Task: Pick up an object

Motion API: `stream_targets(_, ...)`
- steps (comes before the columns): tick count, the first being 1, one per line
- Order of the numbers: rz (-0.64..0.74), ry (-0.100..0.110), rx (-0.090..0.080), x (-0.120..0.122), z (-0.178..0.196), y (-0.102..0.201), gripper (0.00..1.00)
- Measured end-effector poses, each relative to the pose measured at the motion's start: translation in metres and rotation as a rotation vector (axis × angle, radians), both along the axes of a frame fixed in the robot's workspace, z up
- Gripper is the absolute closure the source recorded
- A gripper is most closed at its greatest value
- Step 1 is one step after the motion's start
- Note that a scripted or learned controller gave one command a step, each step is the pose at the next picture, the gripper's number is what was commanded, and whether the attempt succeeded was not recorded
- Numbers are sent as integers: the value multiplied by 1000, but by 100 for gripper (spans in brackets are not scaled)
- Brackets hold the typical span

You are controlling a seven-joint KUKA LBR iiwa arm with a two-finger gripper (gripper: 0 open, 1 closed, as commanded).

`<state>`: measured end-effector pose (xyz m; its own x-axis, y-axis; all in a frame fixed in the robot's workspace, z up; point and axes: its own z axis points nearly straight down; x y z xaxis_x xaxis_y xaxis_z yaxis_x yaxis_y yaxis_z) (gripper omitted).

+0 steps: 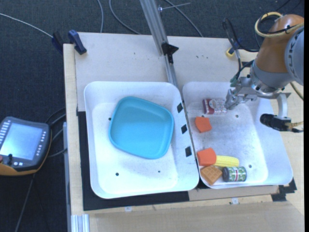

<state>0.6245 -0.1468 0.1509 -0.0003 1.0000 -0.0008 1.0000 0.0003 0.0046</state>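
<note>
The small red-and-white packet with a clear wrapped end (213, 106) lies in the far part of the right-hand shallow white bin (270, 163), its long axis running roughly left to right across the view, and your end effector (231, 100) sits right at its right-hand end, touching or nearly so. That is the relation your next move turns on: the packet extends leftward from the fingertips, so a grasp has to close across its short side rather than along its length. You cannot tell from this slanted view whether the fingers are parted or closed, nor whether the packet's end lies between them or just beside them; the metal parts there blur into the packet's clear wrapping. Nearer the bin's middle sits a small orange block (203, 124), apart from the packet. Along the near edge lie a second orange block (206, 156), a yellow corn-shaped toy (226, 161), a tan waffle-like piece (211, 174) and a small dark can lying on its side (235, 174), all clustered close together. The left-hand white bin (96, 178) holds a rounded light-blue plastic plate (141, 127). Both bins rest on the pale surface (125, 57). The packet's label is too small to read.
</note>
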Motion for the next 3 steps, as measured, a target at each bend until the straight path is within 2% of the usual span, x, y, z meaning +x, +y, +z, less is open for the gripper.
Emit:
stream_targets(1,0,-1,0,-9,54,0,100)
stream_targets(2,0,3,1,-9,62,0,100)
stream_targets(3,3,3,2,-20,72,43,100)
